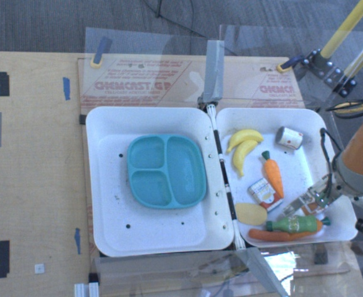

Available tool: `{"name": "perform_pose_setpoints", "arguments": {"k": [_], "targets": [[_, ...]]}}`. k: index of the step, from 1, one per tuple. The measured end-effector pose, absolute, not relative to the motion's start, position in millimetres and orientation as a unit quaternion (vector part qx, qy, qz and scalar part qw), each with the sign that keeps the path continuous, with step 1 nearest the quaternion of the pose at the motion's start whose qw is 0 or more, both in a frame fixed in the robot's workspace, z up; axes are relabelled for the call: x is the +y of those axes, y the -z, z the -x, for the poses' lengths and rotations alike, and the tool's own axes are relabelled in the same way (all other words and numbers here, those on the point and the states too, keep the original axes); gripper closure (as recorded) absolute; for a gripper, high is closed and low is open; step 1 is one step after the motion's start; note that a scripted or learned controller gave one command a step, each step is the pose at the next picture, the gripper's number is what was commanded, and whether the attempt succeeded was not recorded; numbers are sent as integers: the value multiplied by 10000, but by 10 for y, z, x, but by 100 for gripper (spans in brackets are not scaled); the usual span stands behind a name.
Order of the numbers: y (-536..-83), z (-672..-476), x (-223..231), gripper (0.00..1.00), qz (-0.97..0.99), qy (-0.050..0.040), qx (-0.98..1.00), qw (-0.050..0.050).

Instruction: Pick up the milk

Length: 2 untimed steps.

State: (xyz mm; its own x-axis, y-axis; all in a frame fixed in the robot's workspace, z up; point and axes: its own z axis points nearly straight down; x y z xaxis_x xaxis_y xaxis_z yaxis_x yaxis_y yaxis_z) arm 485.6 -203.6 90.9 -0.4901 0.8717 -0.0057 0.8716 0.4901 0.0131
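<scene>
1. Nearest the camera, along the right bin's front edge, I see a green bottle lying on a long carrot.
2. My gripper sits just above that bottle; whether it is apart or together I cannot tell.
3. What I take for the milk (small carton) lies mid-bin, left of the gripper, beside the upright carrot.
4. Risk: I grab bottle instead, or nudge the carton into the potato-like disc.

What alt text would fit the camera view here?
The gripper hovers low in the right bin, just right of a small milk carton, among bananas, a carrot and a green bottle. The left bin holds a teal divided plate.
</scene>
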Motion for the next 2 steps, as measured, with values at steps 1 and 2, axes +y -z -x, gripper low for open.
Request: {"name": "perform_pose_setpoints", "arguments": {"k": [1,2], "targets": [[-1007,-4887,-1941,100,-5006,-104,8656,22],[-2192,-5016,-1765,100,-5311,-3,8473,20]]}}
